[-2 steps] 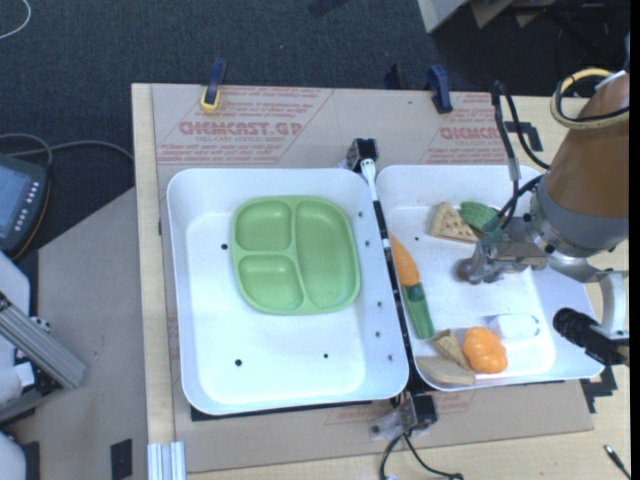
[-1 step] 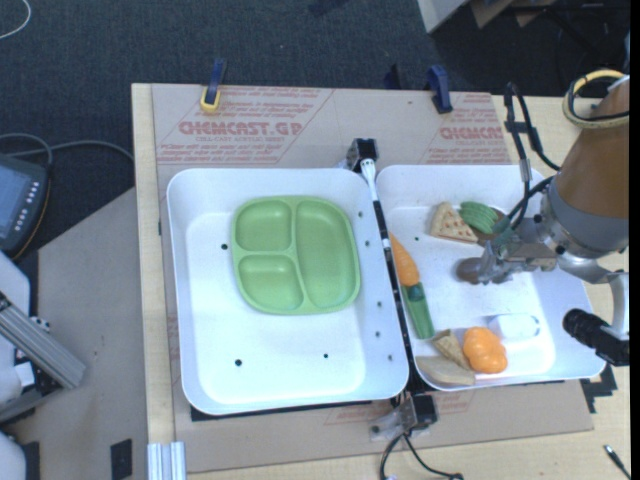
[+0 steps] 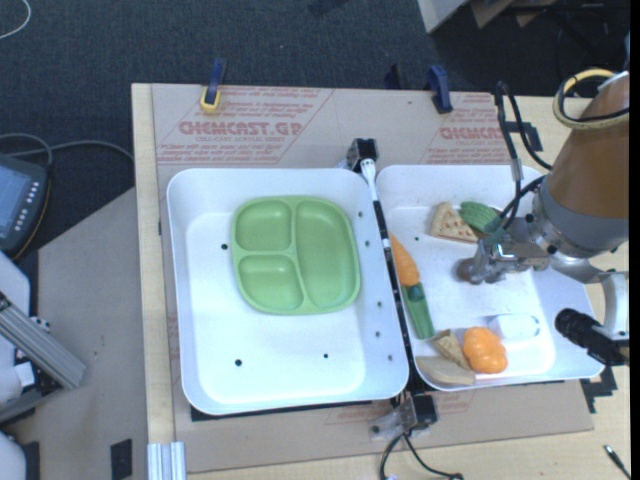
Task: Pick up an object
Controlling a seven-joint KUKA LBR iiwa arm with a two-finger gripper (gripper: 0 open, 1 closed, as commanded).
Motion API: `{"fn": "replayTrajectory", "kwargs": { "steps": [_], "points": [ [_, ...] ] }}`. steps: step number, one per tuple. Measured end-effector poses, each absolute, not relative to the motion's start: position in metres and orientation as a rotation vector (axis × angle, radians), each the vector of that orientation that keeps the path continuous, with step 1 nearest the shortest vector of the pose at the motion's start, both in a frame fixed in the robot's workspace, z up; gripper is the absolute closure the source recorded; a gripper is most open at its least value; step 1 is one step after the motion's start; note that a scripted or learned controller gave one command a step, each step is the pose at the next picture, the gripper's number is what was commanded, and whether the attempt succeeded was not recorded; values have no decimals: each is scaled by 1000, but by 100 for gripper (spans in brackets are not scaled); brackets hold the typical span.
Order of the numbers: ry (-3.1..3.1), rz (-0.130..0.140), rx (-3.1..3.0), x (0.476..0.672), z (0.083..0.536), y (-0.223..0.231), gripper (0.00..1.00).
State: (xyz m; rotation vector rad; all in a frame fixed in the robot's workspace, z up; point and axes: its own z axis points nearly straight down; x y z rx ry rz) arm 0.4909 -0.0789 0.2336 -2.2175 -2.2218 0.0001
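Observation:
In the right bin (image 3: 530, 183) my gripper (image 3: 484, 267) hangs low over the middle of the floor, on the grey arm with its orange band (image 3: 595, 163) coming in from the right. A tan cracker wedge (image 3: 452, 224) and a green leafy piece (image 3: 480, 213) lie just behind it. To its left, along the bin's left wall, lies an orange carrot (image 3: 404, 264) with a green stick (image 3: 418, 309) below it. Nearer the front sit an orange fruit (image 3: 483, 350), a beige slice (image 3: 444, 370) and a white lump (image 3: 515, 326). I see nothing held in the gripper.
The left bin (image 3: 200, 348) holds a green three-part plate (image 3: 296, 254). A black clamp bar (image 3: 380, 238) runs between the bins. Cables (image 3: 512, 138) trail down beside the arm. A black part (image 3: 585, 330) juts in at the right bin's front right.

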Motion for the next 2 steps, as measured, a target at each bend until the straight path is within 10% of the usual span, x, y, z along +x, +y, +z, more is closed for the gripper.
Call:
{"fn": "replayTrajectory", "kwargs": {
  "steps": [2],
  "points": [
    [-2219,2,-2221,491,215,-88,100]
  ]
}}
